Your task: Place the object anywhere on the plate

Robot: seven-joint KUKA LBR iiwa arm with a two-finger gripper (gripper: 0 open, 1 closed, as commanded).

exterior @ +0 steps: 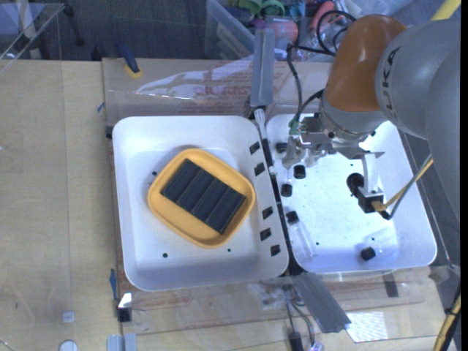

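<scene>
A yellow square plate (162,196) with rounded corners lies in the left bin (135,145), turned at an angle. On it rests a dark, ridged rectangular slab (203,192) that covers most of its middle. My gripper (298,151) hangs over the upper left corner of the right bin (409,232), close to the divider between the bins and well to the right of the plate. A small black piece (298,172) sits just below the gripper on the bin floor; nothing shows in the gripper's hold.
Small black bits lie in the right bin: two near the divider (287,189) (291,216), one at the front right (367,253). Black clips (265,234) line the divider. A clear tub of colourful items (278,6) stands behind the bins.
</scene>
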